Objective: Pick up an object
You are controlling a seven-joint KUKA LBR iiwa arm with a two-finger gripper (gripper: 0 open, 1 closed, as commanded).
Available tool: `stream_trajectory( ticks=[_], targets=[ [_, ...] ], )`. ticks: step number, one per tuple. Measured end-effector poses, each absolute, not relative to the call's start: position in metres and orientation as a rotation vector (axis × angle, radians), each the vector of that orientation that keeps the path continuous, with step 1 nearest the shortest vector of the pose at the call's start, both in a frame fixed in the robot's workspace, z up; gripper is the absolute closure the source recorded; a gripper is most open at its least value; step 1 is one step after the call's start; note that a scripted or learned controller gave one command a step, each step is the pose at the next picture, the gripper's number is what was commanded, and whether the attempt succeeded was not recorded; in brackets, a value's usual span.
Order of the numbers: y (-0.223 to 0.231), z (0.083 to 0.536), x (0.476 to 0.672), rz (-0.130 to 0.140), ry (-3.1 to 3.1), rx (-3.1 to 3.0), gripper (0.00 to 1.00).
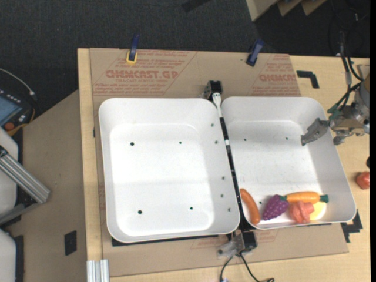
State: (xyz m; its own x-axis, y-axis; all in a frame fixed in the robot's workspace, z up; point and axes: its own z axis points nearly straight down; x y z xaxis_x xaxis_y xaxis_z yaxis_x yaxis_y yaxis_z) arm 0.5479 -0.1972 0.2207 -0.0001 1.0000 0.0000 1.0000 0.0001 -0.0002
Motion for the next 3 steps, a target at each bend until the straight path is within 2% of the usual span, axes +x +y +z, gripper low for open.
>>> stream_trajectory(
  ticks=[1,2,3],
  targets=[
    [-0.163,0.393,0.541,-0.018,-2.240,-2.229,0.00],
    [-0.123,0.546,0.554,-0.020,-2.242,-2.228,0.00],
    [-0.231,0.535,0.533,0.002,-2.215,-2.239,0.00]
  ],
)
